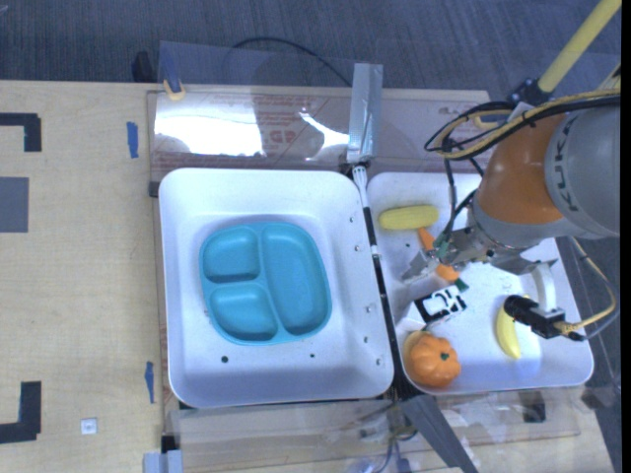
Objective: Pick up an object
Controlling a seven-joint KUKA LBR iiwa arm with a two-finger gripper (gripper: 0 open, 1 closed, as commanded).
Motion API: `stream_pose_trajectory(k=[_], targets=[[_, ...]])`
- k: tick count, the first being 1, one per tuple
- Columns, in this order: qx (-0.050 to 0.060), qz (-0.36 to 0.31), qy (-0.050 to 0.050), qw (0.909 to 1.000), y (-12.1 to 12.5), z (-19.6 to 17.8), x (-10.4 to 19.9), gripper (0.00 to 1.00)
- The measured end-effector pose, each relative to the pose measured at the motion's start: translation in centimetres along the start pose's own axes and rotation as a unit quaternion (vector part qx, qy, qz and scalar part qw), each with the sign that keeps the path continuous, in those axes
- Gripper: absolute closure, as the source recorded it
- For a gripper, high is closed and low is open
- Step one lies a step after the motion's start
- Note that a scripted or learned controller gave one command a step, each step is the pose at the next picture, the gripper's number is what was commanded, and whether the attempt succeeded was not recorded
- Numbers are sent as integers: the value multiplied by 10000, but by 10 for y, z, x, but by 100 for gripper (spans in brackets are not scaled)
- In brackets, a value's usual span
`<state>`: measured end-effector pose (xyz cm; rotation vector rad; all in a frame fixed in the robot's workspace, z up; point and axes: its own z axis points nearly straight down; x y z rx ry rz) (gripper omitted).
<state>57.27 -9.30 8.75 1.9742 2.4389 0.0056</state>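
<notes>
gripper point(441, 267) under "kuk"-lettered arm point(562, 170)

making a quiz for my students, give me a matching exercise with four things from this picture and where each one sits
Things:
1. blue divided plate
2. small orange pumpkin
3. yellow corn-like piece
4. banana

Places:
A. right bin, far end near the divider
B. right bin, near corner by the divider
C. middle of the left bin
D. right bin, near side towards the right

Pairs: 1-C, 2-B, 3-A, 4-D

blue divided plate point(264, 281) in left white bin point(187, 363), wooden bench point(69, 264)
</notes>
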Motion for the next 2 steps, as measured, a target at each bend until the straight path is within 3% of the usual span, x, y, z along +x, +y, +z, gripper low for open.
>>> stream_pose_trajectory(k=[1, 2], targets=[[-39, 22, -21, 10000, 2, -12, -3, 100], [-10, 1090, -13, 9940, 23, -119, -33, 100]])
